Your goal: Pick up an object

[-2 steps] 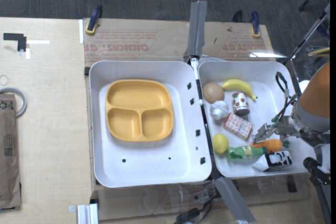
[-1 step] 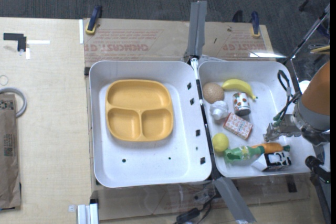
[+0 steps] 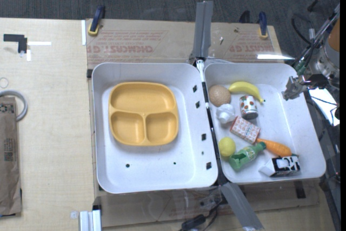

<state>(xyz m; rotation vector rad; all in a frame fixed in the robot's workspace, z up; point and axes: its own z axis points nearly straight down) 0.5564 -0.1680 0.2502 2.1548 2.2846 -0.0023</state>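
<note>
The gripper (image 3: 292, 87) hangs at the right edge of the frame over the right bin's (image 3: 303, 132) upper rim, with nothing between its fingers. It looks like the approach step. The nearest object, the banana (image 3: 246, 88), lies just left, so the next move would be leftward and down.
</note>
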